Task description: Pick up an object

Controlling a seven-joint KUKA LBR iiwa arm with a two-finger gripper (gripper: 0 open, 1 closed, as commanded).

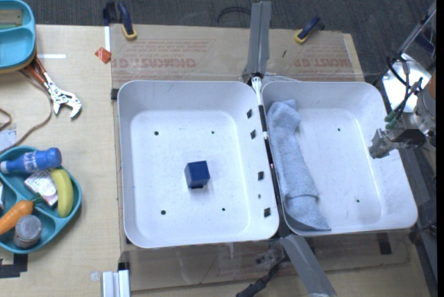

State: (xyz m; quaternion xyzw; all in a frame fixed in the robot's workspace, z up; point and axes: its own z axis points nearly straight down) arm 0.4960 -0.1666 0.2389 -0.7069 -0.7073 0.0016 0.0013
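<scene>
A small dark blue cube (pixel 198 173) sits on the floor of the left bin (pixel 139 219), a little below its middle. A grey-blue rolled cloth (pixel 293 164) lies lengthwise along the left side of the right bin (pixel 388 216), from the back wall to the front. My gripper (pixel 381 143) hangs at the right rim of the right bin, well apart from both the cloth and the cube. Nothing shows in it.
A metal divider (pixel 260 46) and clips run between the two bins. On the bench to the left lie a blue tray (pixel 69 216) with a bottle, a banana and a carrot, a wrench (pixel 62 100) and a teal container (pixel 17 32).
</scene>
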